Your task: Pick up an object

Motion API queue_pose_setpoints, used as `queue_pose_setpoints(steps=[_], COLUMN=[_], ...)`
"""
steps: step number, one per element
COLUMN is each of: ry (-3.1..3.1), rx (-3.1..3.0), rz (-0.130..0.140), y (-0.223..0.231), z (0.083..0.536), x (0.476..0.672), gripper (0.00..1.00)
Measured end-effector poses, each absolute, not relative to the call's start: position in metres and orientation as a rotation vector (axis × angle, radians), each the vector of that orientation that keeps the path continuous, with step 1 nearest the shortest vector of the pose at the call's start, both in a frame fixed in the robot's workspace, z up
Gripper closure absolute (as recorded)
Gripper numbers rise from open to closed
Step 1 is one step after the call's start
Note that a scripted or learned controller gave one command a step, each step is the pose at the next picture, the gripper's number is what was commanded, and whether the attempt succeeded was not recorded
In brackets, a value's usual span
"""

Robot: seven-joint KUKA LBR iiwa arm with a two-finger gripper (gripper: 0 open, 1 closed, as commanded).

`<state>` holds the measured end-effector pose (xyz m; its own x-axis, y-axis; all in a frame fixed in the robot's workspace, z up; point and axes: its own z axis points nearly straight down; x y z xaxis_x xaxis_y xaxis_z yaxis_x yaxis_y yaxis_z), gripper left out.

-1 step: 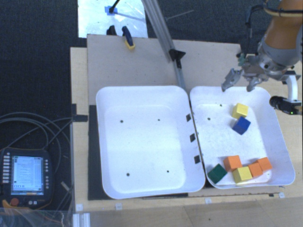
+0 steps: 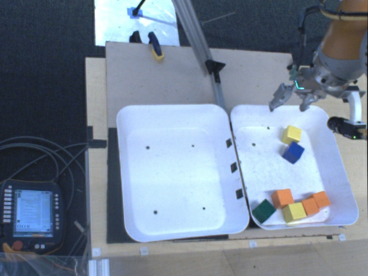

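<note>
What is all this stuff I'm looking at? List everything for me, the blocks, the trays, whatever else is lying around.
Yellow blocks: 2; one near the right bin's far end, one at its near end.
Blue block: 1, just nearer than the far yellow one.
Orange blocks: 3, near end of right bin.
Green block: 1, near left corner of right bin.
White bins: 2, side by side; left bin, right bin.
Control tablet: 1, dark with lit screen, lower left, cabled.
Clamp: 1, yellow and blue, far edge of bench.
Robot arm: 1, grey and orange, upper right.
Gripper: 1, open, above the right bin's far edge.
</note>
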<state>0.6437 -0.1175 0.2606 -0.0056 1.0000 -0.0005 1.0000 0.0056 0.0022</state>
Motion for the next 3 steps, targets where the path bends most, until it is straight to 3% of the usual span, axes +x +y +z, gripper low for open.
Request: queue_pose_setpoints(steps=[3], ry=[2.226], rx=[2.220], rz=[-0.004], y=[-0.122], z=[0.110], x=[0.647], gripper=[0.00])
